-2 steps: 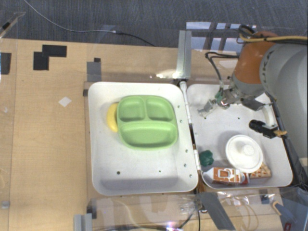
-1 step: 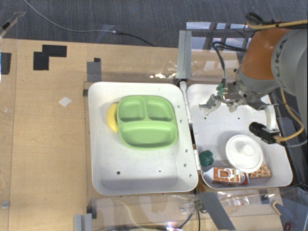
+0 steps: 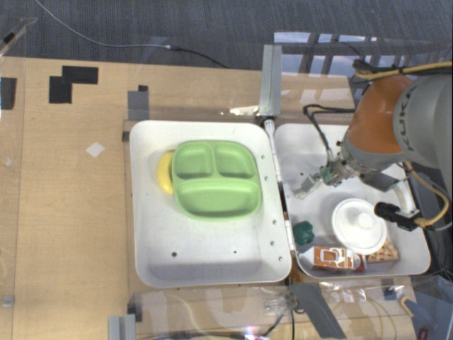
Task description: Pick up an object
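Camera view, slanted from above: two white bins side by side on the table. Left bin (image 3: 148,253) carrying a green divided plate (image 3: 214,178) with a yellow item (image 3: 164,173), maybe a banana, tucked under its left edge. Right bin (image 3: 297,137) with the arm's wrist low over its middle, jaws (image 3: 309,184) pointing left and slightly near, tips close to the bin floor beside the shared wall. Spread or pressed together: cannot tell at this size; nothing seen between them. Candidate things all in the near half of the right bin: small dark green object (image 3: 303,232) against the left wall, directly nearward of the jaws and the closest of the lot; white round lidded container (image 3: 359,224) near-right of the jaws, just under the wrist; orange packet (image 3: 337,258) at the near rim, long axis running left-right, with a waffle-patterned piece (image 3: 386,251) at its right end. Green object compact, no clear long axis readable, facing not discernible. Judged: pick not yet made; a short nearward shift would bring the jaws over the green object. Risk judged: green object tight to the bin wall, little room for a finger on that side.
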